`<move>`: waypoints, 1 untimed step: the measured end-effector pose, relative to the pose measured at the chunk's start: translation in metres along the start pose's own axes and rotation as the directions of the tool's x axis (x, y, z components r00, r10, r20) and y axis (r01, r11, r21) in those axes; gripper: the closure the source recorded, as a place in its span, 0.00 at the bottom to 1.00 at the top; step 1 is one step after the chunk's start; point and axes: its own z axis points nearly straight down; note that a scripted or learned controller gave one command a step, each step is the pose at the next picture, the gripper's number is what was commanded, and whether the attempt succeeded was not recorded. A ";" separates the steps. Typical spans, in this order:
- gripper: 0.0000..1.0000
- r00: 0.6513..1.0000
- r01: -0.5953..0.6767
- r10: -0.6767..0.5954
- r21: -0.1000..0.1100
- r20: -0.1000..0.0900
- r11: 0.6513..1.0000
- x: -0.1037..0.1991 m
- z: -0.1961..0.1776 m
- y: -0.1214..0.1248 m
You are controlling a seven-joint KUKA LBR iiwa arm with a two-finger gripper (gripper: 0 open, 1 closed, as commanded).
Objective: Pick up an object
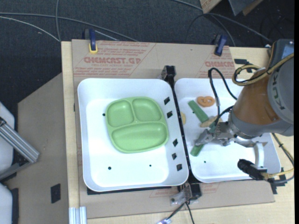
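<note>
Working over the right bin [268, 169], I have the claw [208, 136] low near that bin's left wall. I cannot tell how its grip stands; the metal there is a blur from this height. Candidate items: a green stick [198, 113] lying slantwise just above the claw, a second green piece [196, 149] touching or just under it, and an orange pretzel-shaped piece [205, 101] near the far wall. My judgement: settle on one green piece, square up across its narrow side, stay off the bin wall, and lift straight. The left bin [88, 125] carries a green divided plate [137, 124]. Both bins sit on a cardboard-covered table [117, 57] held by blue clamps [93, 39]. Dark carpet [37, 55] with loose cables [56, 17] surrounds it.
</note>
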 end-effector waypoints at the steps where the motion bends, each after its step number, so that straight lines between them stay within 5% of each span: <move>1: 1.00 1.000 0.002 -0.002 -0.006 -0.001 1.000 0.001 -0.013 0.002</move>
